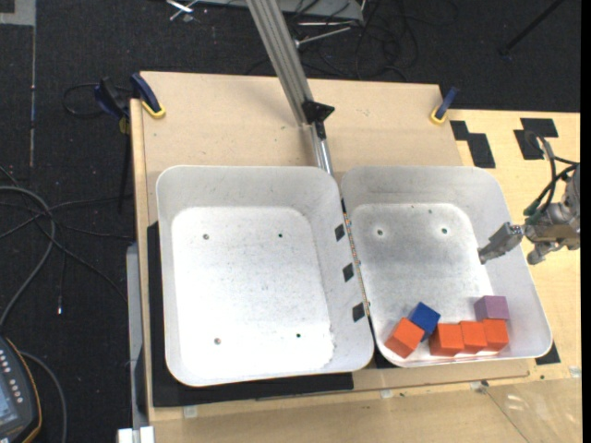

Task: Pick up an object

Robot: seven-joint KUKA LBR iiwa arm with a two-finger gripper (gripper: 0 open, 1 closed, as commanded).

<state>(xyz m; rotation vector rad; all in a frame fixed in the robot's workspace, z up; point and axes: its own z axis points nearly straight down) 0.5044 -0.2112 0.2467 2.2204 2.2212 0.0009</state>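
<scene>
Several orange blocks lie in a row along the near edge of the right bin. A blue block sits among them, and a purple block rests at the row's right end. My gripper hangs over the right rim of this bin, above and beyond the purple block. It is open, with one finger slanting in over the bin floor and nothing between the fingers.
The left bin lies beside the right one, on the wooden bench. A slanted metal pole reaches down to the gap between the bins at the back. Clamps sit at the bench's far corners.
</scene>
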